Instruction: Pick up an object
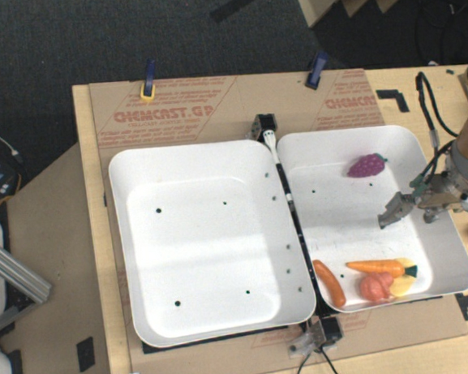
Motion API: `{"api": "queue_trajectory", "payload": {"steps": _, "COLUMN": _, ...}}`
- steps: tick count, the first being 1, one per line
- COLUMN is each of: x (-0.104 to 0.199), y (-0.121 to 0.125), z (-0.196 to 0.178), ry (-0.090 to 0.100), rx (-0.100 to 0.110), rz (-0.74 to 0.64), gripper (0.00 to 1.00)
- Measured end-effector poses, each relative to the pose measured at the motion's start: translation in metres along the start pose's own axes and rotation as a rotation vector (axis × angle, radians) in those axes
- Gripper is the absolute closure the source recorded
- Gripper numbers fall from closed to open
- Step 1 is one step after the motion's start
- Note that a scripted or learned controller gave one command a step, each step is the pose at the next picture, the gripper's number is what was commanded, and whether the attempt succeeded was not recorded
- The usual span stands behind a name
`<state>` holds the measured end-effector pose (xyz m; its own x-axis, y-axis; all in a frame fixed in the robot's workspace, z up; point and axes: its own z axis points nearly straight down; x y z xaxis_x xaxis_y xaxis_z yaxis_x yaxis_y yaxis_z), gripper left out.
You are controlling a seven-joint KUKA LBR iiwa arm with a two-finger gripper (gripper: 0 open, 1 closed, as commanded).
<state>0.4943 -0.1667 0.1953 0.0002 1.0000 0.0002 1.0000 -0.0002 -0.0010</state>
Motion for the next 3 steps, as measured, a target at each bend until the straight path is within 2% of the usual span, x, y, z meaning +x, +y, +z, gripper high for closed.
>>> {"api": "queue_trajectory", "payload": {"steps": 1, "x": 0.074, "y": -0.017, "z": 0.071, "ry": 0.006, "rx": 0.009, "rz": -0.006, "gripper": 0.00}}
{"api": "queue_trajectory", "payload": {"steps": 2, "x": 0.046, "y": -0.014, "z": -0.009, "ry": -0.004, "rx": -0.010, "rz": 0.002, "gripper": 0.00}}
{"api": "queue_trajectory", "payload": {"steps": 3, "x": 0.061, "y": 0.079, "z": -0.037, "ry": -0.003, "rx": -0.012, "rz": -0.006, "gripper": 0.00}}
